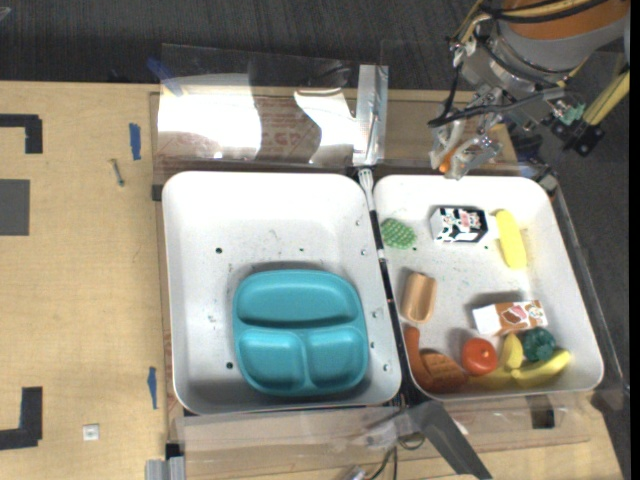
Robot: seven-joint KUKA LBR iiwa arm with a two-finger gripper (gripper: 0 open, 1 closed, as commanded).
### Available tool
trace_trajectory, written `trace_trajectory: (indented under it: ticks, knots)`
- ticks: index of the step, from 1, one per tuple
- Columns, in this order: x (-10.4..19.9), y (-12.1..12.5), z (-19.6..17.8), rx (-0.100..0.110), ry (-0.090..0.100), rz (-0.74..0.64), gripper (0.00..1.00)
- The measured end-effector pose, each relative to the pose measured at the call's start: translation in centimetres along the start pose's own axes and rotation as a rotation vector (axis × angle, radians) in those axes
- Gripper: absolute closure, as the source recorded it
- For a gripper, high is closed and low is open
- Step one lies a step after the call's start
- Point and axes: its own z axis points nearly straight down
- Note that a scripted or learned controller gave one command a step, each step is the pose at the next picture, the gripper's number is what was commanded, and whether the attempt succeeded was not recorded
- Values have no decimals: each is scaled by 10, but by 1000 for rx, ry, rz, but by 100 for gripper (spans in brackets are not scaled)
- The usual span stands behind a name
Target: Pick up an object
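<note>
A black-and-white patterned carton (459,224) lies flat in the far part of the right bin (572,258), the nearest thing to the gripper (462,152), which hangs above the bin's far rim with nothing between its fingers; whether the claw is spread or pressed together cannot be told from this slanted view. Just right of the carton lies a yellow corn cob (511,238), close but apart, and to its left, near the wall between the bins, a small green netted piece (399,233). Nearer the camera a tan cup (418,297) lies on its side by itself, while the near corner is crowded: a white box with a printed label (511,317), a red tomato (479,355), a banana (541,366) with a dark green piece (539,343) on it, and a brown bread-like piece (436,368) all touch or nearly touch. The left bin (200,258) carries a teal divided tray (299,330). A sound pick would likely favour the carton or the cup, each with bare floor on two sides; the arm should centre over the chosen item, turn the fingers across its short side, and descend straight, keeping clear of the corn cob and the bin wall, since the crowded near corner risks a grasp that nudges neighbours
</note>
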Motion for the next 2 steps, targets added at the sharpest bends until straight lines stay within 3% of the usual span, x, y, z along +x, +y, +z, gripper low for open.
trace_trajectory:
  ticks: [1, 2]
  knots:
    - [12, -15, 27, -2, 2, -126, 100]
    - [3, -4, 33, -2, 2, -212, 100]
